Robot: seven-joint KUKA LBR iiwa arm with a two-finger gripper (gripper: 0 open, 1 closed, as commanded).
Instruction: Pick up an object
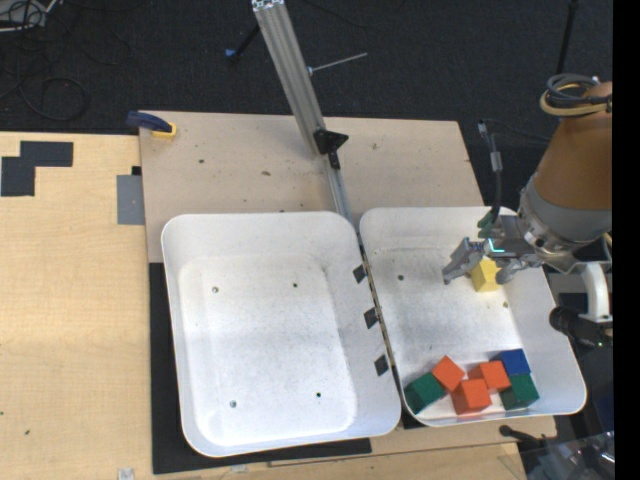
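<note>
My gripper (pixel 484 264) hangs low over the upper middle of the right bin (pixel 420 243), reaching in from the right. It is open, with one grey finger (pixel 462 261) left of a small yellow block (pixel 485 276) and the other on the block's right. The yellow block sits between them on or just above the bin floor, and I cannot tell whether the fingers touch it. A cluster of blocks lies in the bin's near right corner: two green (pixel 427 391) (pixel 520 394), three orange (pixel 448 373) (pixel 472 396) (pixel 494 375) and one blue (pixel 514 361).
The left bin (pixel 260 328) stands beside the right one, with black clips (pixel 368 316) along the shared rim. A slanted aluminium rail (pixel 295 73) rises behind the bins. The arm's grey body with its orange band (pixel 575 168) stands at the right.
</note>
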